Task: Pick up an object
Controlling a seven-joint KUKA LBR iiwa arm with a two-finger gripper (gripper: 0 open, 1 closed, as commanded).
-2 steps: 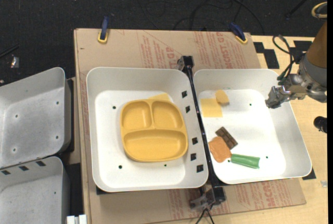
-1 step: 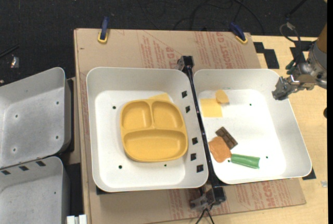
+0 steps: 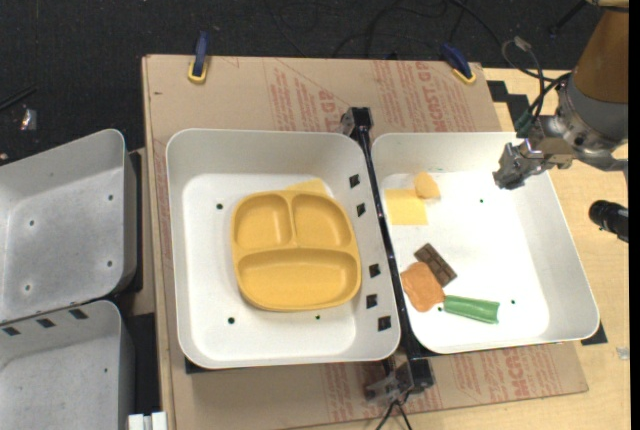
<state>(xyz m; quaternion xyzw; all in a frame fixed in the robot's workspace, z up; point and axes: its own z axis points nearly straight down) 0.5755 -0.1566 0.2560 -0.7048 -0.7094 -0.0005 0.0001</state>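
In the right bin [image 3: 540, 248] lie several small objects: a pale yellow square block [image 3: 405, 207], a small orange-yellow piece [image 3: 427, 185] just behind it, a brown bar [image 3: 435, 263], an orange flat piece [image 3: 422, 287] and a green stick [image 3: 471, 308]. My gripper [image 3: 511, 168] hangs over the bin's back right part, well to the right of the yellow block and apart from every object. Nothing shows between its fingers, and the grey wrist with its orange band [image 3: 607, 58] rises behind it.
The left bin [image 3: 200, 208] holds a yellow divided plate [image 3: 296, 251]. A black divider [image 3: 375, 218] runs between the bins. Both bins sit on a cardboard sheet [image 3: 300, 88] held by blue and yellow clamps. White bin lids [image 3: 60, 218] lie at the far left.
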